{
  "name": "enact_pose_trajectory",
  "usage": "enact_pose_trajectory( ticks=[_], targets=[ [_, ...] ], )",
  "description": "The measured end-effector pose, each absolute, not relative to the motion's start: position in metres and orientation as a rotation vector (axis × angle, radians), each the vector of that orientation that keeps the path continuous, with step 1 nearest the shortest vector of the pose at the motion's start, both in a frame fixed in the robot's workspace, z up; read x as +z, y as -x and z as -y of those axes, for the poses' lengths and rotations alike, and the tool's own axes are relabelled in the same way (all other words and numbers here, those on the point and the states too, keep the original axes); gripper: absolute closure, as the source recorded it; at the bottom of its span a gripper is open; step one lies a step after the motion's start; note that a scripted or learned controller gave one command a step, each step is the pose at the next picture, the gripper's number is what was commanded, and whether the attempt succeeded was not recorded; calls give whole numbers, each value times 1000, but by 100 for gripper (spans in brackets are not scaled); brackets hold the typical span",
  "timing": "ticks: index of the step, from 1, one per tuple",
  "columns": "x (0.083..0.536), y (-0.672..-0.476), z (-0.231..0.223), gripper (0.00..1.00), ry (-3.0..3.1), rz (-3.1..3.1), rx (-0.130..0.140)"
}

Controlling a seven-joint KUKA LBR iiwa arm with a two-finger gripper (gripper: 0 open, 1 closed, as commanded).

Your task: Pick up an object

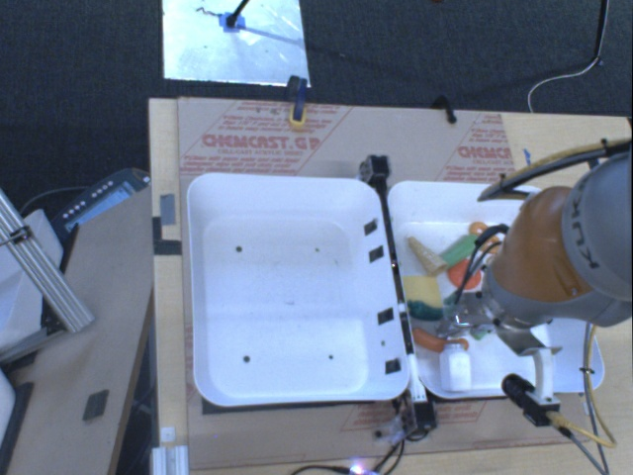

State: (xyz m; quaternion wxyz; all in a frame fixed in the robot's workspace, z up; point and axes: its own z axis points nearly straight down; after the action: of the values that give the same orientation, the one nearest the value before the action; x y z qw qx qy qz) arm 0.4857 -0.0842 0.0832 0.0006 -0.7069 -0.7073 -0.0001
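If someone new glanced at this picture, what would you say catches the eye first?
Probably the big grey arm with its orange band, reaching in from the right over the right bin. Next, the heap of colourful small objects crowded at that bin's left side, beside the plain white left bin.

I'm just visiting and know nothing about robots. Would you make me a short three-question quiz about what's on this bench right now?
1. True or false: the small objects all lie in the right bin.
2. Which object lies nearest the front wall of that bin? A) the white bottle B) the tan cone C) the yellow block
3. Fill in: the arm's band above the wrist is coloured ____.

Key
1. True; the left bin shows just its white floor.
2. A
3. Orange
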Motion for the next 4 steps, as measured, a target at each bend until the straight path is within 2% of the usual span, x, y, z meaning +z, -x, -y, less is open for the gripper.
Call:
enact_pose_trajectory(
  ticks=[1, 2, 3, 4],
  targets=[
    [85, -539, 83, 100, 2218, 2232, -5],
    [85, -574, 110, 100, 2220, 2229, -4],
    [218, -594, 32, 100, 2213, 2244, -21],
    [313, -564, -51, 100, 2209, 2240, -17]
  ],
)
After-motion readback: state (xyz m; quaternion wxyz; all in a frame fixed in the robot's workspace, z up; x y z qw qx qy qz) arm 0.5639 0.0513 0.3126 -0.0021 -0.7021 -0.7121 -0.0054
